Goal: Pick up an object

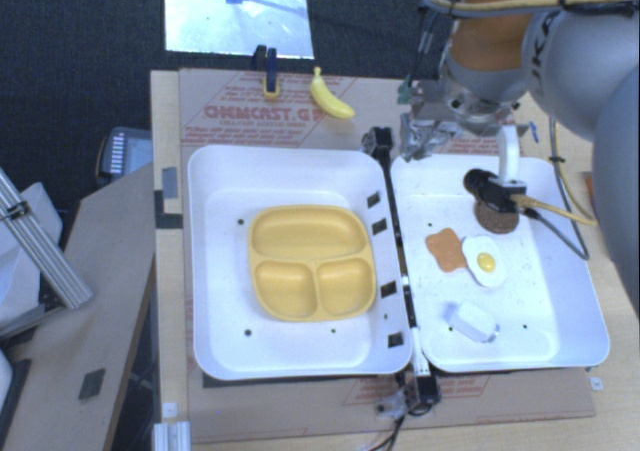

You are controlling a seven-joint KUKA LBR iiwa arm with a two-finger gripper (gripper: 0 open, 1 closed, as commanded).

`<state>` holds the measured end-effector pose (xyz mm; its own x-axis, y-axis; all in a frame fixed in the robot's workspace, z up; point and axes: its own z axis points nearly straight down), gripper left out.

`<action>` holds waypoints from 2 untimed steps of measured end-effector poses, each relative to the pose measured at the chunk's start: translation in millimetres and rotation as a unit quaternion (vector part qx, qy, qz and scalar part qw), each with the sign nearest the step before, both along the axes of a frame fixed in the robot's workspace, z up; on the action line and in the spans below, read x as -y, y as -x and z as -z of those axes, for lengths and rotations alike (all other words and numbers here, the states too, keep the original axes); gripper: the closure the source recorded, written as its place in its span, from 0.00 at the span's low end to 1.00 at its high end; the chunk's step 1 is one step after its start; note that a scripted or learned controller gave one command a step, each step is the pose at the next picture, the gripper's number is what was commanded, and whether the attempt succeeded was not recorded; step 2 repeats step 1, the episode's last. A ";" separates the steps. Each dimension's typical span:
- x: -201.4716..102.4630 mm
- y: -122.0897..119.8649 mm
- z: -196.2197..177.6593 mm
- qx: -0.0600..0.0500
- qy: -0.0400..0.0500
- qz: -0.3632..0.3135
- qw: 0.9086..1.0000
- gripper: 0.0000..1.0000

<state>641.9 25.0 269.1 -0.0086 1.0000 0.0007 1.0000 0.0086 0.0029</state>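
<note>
My gripper (pixel 424 142) hangs over the back left corner of the right bin (pixel 570 284), with nothing seen in it. In that bin lie an orange toast-shaped piece (pixel 444 248), a toy fried egg (pixel 485 262) touching it on the right, a brown round disc (pixel 497 219) further back, and a small white block (pixel 472 322) near the front. All of these lie apart from the gripper, toward the front and right of it. The left bin (pixel 215 239) holds a yellow divided plate (pixel 308 262).
A toy banana (pixel 329 97) and a small blue-and-yellow clamp (pixel 268 72) rest on the cardboard behind the bins. The black divider (pixel 392 239) runs between the two bins. The grey arm (pixel 585 49) fills the upper right.
</note>
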 end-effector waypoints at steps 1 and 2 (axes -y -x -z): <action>-51.6 5.4 12.8 -0.001 -0.001 0.000 1.000 1.00; -51.6 5.4 12.8 -0.001 -0.001 0.000 1.000 1.00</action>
